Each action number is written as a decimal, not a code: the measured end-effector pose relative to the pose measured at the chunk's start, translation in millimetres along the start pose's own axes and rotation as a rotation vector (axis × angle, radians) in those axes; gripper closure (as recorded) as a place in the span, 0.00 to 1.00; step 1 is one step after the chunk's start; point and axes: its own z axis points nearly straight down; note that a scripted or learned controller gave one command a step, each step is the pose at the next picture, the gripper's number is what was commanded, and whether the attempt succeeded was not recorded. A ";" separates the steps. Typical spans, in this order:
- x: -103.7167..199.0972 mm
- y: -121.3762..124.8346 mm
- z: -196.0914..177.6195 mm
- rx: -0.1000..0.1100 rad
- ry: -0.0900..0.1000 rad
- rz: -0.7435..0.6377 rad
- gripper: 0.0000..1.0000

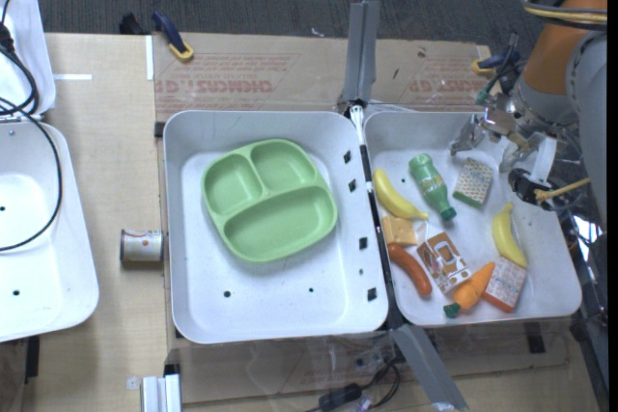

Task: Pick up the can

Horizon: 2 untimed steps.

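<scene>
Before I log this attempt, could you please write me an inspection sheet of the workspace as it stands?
Surface: wooden bench bearing two white bins, left bin and right bin.
Job's things: can lying on its side on the bench, outside the left bin's left wall.
Clutter: green divided plate in the left bin; in the right bin two bananas, green bottle, carrot, sausage and small packets.
Grippers: gripper over the right bin's far right corner, far from the can, nothing seen between the jaws.
Cables: black cable looping over the white object at the left edge.
Surroundings: dark floor, blue clamp.
</scene>
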 end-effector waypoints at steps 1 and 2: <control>25.4 -52.3 0.6 -0.003 -0.010 -0.030 0.00; 21.9 -11.1 0.0 -0.004 -0.010 0.036 0.00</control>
